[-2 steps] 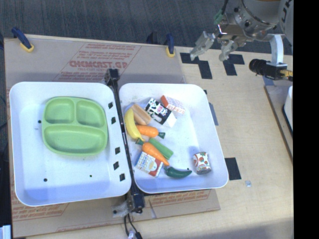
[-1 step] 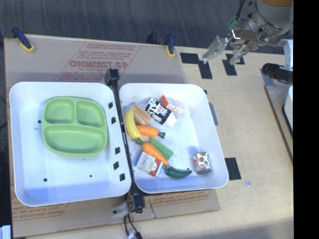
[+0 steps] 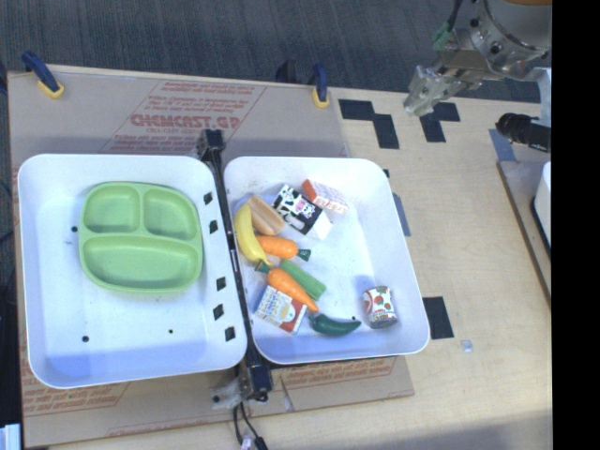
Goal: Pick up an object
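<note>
Toy food (image 3: 281, 248) lies heaped in the right bin (image 3: 398, 251), none of it lifted yet. Your end effector (image 3: 429, 90) hangs well beyond the bin's far right corner, fingers apart and gripping nothing; reaching and grasping remain.

Colours in the two white bins

Green divided plate (image 3: 142, 236); yellow banana (image 3: 247, 236); orange carrots (image 3: 282, 247); black-and-white cow-patterned carton (image 3: 298, 210); dark green pepper (image 3: 332, 324).

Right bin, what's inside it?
The right bin holds a banana, two carrots, green pepper, can and small cartons. Anything beneath the pile is hidden.
</note>
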